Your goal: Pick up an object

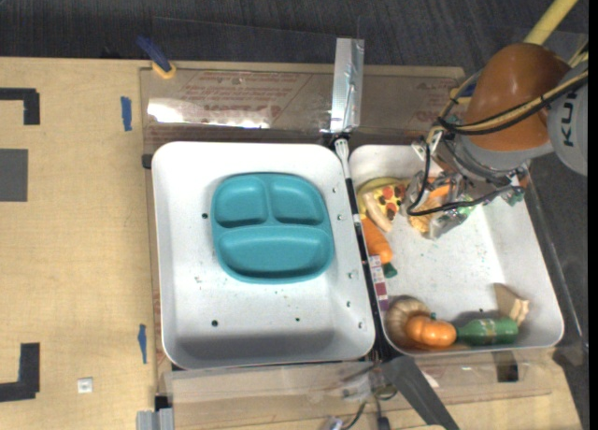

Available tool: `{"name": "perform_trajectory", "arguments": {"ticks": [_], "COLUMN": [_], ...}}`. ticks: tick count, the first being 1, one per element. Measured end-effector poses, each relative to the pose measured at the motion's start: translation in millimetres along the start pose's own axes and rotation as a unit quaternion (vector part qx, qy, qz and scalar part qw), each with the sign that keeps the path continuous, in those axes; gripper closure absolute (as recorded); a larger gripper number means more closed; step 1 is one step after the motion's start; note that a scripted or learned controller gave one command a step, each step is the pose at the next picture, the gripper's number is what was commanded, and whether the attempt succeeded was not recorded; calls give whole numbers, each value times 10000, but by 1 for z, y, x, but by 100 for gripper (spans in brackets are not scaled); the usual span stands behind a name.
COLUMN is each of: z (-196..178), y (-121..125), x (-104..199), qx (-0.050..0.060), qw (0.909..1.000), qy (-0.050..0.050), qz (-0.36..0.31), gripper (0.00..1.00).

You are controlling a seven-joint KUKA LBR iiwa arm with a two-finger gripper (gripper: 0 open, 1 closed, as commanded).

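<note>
My gripper (439, 211) hangs low over the back left part of the right bin (495, 255), under the orange wrist band. Just beneath and beside it lies a small yellow-orange piece (420, 223); whether it is touched is unclear. Left of that sits a yellow and red toy food item (383, 199), and a carrot (375, 240) lies along the bin's left wall. At the front of this bin are a brown round item (403, 312), a small orange fruit (432, 332), a green cucumber-like piece (488, 330) and a tan piece (513, 305).
The left bin (173, 250) holds a teal divided plate (272, 227). A strip of silver tape (348, 82) stands behind the wall between the bins. The arm's cables hang around the wrist above the right bin's back edge.
</note>
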State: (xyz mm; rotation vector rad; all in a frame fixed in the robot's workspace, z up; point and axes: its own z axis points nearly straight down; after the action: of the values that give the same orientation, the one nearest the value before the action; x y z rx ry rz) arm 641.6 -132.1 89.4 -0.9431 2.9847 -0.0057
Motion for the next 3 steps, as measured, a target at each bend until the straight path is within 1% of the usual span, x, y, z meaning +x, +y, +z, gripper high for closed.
{"name": "perform_trajectory", "arguments": {"ticks": [1, 2, 3], "z": [-152, -129, -144], "y": [39, 21, 21], "x": [-66, -49, -53], "qx": [28, -27, 6], "qw": [9997, 9989, 9990], "qy": [-53, 19, -43], "qz": [-229, -460, -454], "gripper": [100, 100, 100]}}
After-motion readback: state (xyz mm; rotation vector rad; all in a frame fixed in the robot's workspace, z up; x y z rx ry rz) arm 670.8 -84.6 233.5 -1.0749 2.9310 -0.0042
